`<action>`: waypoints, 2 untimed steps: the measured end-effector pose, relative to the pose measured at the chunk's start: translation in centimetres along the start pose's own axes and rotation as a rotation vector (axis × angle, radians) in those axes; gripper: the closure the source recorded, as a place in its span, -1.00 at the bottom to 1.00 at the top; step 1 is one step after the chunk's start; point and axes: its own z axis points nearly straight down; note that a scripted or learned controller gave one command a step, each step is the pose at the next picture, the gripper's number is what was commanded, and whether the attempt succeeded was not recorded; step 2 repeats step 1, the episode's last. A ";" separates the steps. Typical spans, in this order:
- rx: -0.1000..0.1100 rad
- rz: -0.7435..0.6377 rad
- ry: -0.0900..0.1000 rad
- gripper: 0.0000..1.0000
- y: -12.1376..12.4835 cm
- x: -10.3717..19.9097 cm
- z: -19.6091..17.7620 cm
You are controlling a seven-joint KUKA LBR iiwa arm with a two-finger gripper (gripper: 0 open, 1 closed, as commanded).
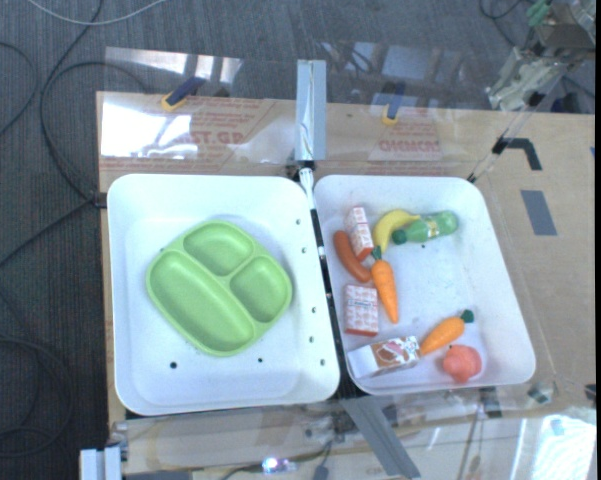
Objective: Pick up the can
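Can: we take the red-and-white labelled cylinder (395,352) lying on its side in the right bin (500,268) to be the can, though its shape is small and soft in this view.
Can position: it lies near the bin's front wall, left of the middle, just below a red-and-white carton (360,310).
Can long axis: it runs roughly left to right across the view, with the right end raised slightly toward the back of the bin.
Can ends: the pale right end points toward a small carrot (445,333), which lies just beside it or touching it. We cannot tell which. The left end points toward the divider between the bins.
Near neighbour: a round red fruit (461,363) sits to the can's right, by the front right corner.
Rest of right bin: we see a second carton (358,230), a banana (390,226), a green bottle (427,229), an orange sausage (350,258) and a larger carrot (384,288), all grouped toward the back and left, apart from the can.
Left bin: this bin (130,368) holds a green divided plate (220,286), set at a slant.
Gripper: we cannot tell from this view whether it is apart, together or clamped on anything.
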 end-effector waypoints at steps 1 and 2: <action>0.002 -0.050 0.002 1.00 0.1 6.4 3.0; 0.002 -0.050 0.002 1.00 0.1 6.4 3.0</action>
